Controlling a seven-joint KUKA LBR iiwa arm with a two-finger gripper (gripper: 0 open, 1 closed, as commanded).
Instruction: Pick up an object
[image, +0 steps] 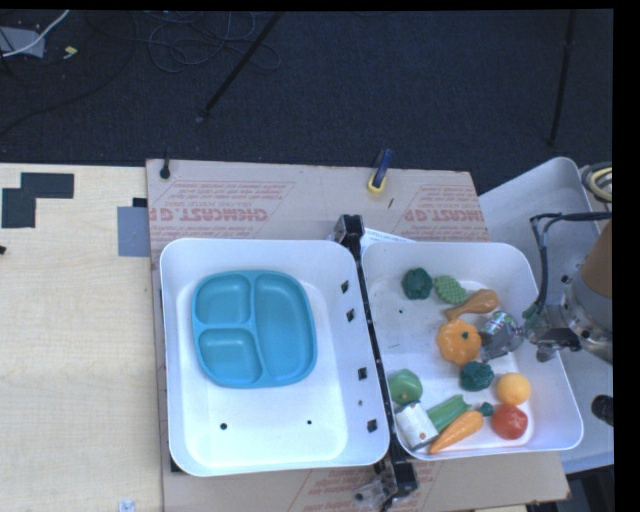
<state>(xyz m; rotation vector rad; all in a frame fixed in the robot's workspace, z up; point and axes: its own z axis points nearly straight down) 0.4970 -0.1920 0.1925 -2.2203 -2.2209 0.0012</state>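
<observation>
1. Low over the right bin (548, 268), gripper (500, 331) reaching in from the right; finger state impossible to tell.
2. Just left of the tool, touching or nearly so: orange pumpkin (458, 341).
3. Just above it: brown drumstick (474, 303), with a light green corn cob (449, 290) and dark green broccoli (418, 284) farther up-left.
4. Just below: dark green vegetable (476, 376); beyond, yellow lemon (513, 388), red tomato (509, 422), carrot (456, 431).
5. Far left: left bin (180, 400) with blue divided tray (254, 329).

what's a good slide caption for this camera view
KUKA gripper reaching among toy produce beside an orange pumpkin in the right bin; blue divided tray in the left bin.
</observation>
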